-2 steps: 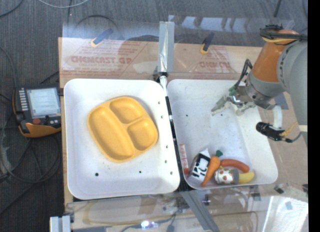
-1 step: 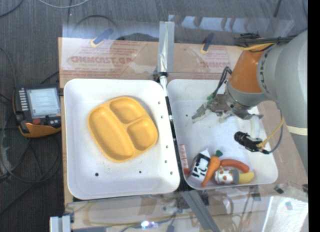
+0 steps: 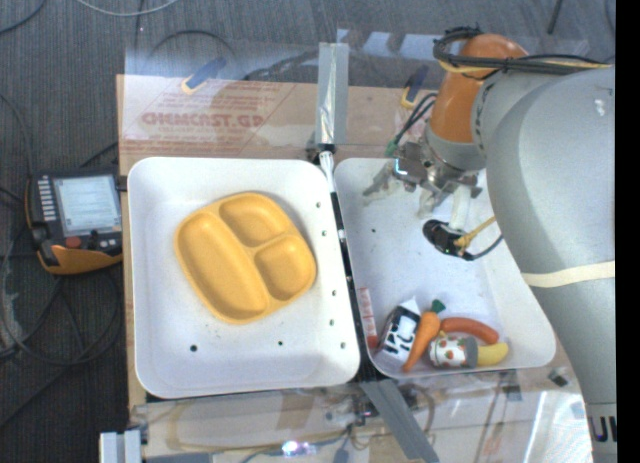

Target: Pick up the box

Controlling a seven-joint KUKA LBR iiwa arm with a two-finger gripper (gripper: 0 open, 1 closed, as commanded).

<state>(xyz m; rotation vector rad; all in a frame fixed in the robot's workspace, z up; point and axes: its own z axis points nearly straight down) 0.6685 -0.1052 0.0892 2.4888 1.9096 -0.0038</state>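
The box (image 3: 400, 331) is a small black-and-white carton lying at the near edge of the right bin (image 3: 400, 251), pressed against a toy carrot (image 3: 423, 337). My gripper (image 3: 425, 187) hangs over the far end of the same bin, below the orange band of the arm. It is well away from the box, with bare bin floor between them. Nothing is seen in its grasp.
Beside the box lie a red sausage (image 3: 468, 329), a banana (image 3: 490, 353) and a small can-like toy (image 3: 450, 353). A black part with a yellow cable (image 3: 447, 236) hangs near the gripper. The left bin (image 3: 160, 351) holds a yellow divided plate (image 3: 245, 254). The arm's grey body covers the right side.
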